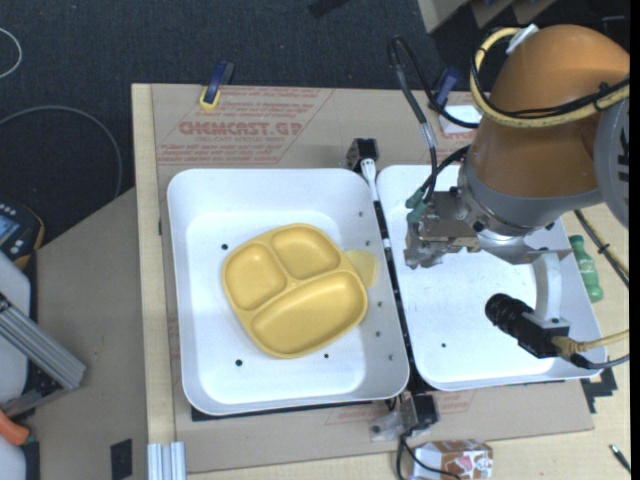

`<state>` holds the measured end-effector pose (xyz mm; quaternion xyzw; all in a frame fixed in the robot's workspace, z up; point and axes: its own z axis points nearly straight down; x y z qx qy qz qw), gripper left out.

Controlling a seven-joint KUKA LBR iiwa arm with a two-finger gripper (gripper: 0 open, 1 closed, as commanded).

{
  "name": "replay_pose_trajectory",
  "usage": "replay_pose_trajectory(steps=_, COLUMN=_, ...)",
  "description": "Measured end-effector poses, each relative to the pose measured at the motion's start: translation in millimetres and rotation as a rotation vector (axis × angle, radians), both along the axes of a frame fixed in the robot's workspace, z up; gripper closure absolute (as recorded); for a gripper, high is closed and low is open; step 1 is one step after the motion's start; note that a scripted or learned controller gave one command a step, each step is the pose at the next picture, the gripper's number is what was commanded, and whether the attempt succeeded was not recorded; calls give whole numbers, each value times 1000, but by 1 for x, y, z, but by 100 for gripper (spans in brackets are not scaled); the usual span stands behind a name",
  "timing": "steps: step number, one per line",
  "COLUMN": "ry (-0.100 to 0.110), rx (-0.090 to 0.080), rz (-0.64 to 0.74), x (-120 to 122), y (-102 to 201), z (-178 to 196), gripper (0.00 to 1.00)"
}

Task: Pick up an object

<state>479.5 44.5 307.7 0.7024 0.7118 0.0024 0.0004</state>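
A yellow three-compartment plate [292,289] lies in the middle of the left bin [200,208]. A small pale yellow piece [362,265] pokes out from under the plate's right edge. My gripper [425,251] hangs low over the left part of the right bin [470,353], close to the wall between the two bins. It is a little to the right of the plate and apart from it. I see nothing held under it. The arm's orange band and wrist hide much of the right bin's back half.
A green stick-like object [587,268] lies by the right bin's right edge, partly behind the arm. A cardboard sheet [250,123] with red print lies under the bins. Cables run along the back right.
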Motion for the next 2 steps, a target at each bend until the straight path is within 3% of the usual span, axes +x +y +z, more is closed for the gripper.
replay_pose_trajectory(steps=1, ry=9, rx=-3, rz=-18, x=-1, y=-48, z=-29, gripper=100)
replay_pose_trajectory(steps=2, ry=-10, rx=2, rz=-2, x=1, y=35, z=85, gripper=100)
